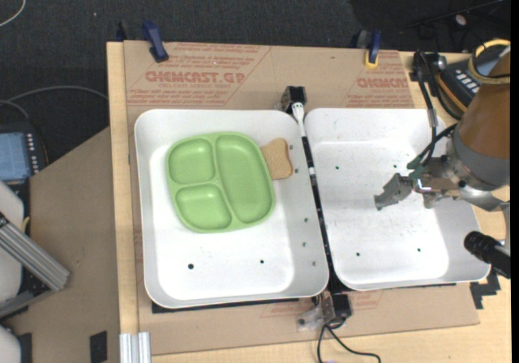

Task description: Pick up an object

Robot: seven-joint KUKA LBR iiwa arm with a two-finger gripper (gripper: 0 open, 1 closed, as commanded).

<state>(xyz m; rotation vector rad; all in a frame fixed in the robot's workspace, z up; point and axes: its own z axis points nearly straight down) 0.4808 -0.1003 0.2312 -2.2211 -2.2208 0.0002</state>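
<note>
From my station, the hand (pixel 388 196) hangs over the right shallow white plastic bin (pixel 357 260), fingers apparently spread, pinching nothing. I judge the pick not yet begun; reach, grasp and lift remain. Count: two bins; in the left bin (pixel 219 272), one green three-compartment plastic tray (pixel 219 181) and one tan bread-like slice (pixel 278 159) touching its right edge.

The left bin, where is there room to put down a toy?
In the left bin, the front strip below the green divided plate is bare, and so is the strip between the plate and the right wall. The back is crowded: the plate fills it, with a tan sponge-like piece touching its right edge. The gripper hangs over the right bin.
</note>
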